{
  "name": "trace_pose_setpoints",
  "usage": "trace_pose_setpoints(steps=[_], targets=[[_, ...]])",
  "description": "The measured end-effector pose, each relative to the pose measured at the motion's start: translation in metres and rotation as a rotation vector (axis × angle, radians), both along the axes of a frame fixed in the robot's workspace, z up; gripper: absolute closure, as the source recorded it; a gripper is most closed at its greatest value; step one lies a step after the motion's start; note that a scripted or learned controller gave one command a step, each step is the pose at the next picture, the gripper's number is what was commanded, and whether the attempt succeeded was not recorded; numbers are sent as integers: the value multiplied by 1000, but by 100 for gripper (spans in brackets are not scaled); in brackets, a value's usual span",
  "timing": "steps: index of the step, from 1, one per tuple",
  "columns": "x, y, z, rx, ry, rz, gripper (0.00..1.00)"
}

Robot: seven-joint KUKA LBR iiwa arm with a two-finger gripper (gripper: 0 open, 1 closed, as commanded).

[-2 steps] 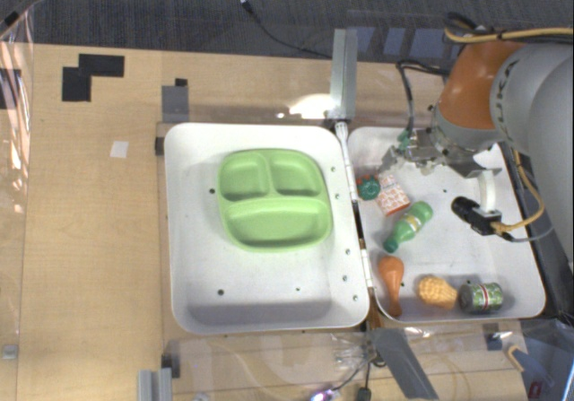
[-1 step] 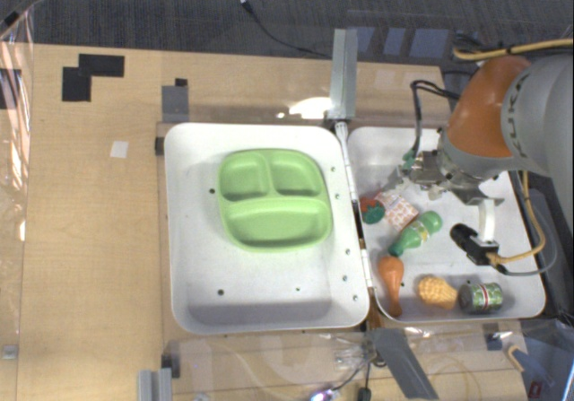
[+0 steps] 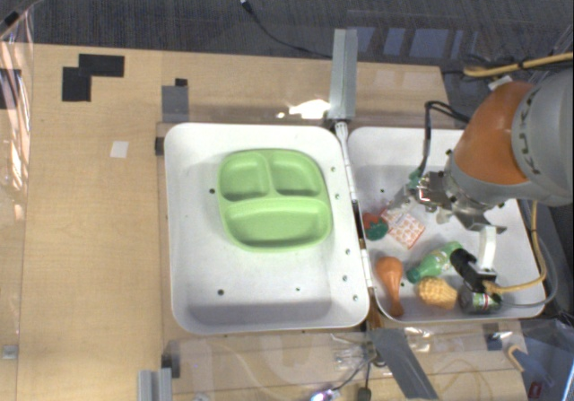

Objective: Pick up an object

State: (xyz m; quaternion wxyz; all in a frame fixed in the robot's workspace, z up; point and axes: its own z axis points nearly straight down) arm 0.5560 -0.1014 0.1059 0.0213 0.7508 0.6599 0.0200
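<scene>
White shallow right bin (image 3: pixel 511 242) crowds small toys together; my claw (image 3: pixel 429 193) hovers above, its state probably hidden: I risk nudging neighbours.

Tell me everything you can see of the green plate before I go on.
The green plate is pale green, looks like matte plastic, and is a rounded rectangle with three compartments: two small ones on the far side and one wide one on the near side. All three hold nothing. It lies flat, slightly turned, on the floor of the left bin, about mid-bin and toward its far half. It touches the bin floor and stands apart from the walls.
</scene>
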Motion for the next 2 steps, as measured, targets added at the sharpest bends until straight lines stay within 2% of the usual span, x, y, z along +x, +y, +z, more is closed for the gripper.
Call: trace_pose_setpoints(steps=[1,2], targets=[[116,-28,-17,-3,49,213,0],[119,-26,-2,-5,40,222,100]])
